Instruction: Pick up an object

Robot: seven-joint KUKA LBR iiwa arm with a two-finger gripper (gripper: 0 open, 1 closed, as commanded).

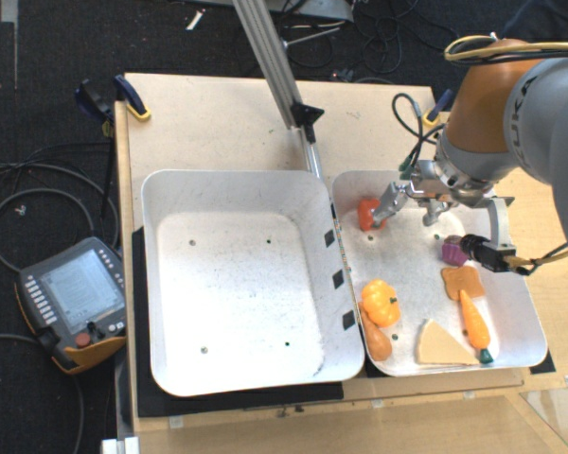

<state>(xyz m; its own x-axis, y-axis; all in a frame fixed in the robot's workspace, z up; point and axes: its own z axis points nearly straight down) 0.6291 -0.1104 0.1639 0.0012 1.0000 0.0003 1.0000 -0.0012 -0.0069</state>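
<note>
Bench (218,121) of pale board, carrying two shallow white bins: left bin (170,197) at 9 o'clock, right bin (525,329) at 3 o'clock holding, largest first, cheese wedge (443,343), carrot (473,320), yellow pepper (380,302), toast slice (460,281), purple piece (453,250). Gripper (412,206) at the right bin's 11 o'clock, fingers splayed wide, nothing between them. Red piece (369,214), small, glossy, chunky, just off the left fingertip; judged light, stiff, somewhat slippery, best pinched across its short sides.

Dark carpeted floor (38,55), black cables (19,206) trailing at left. Pale wooden bench (218,121). Handheld control pendant (71,301) on floor beside bench's left edge. Metal pole (265,50) slanting over far edge. Clamp (114,97) at far-left corner.
</note>
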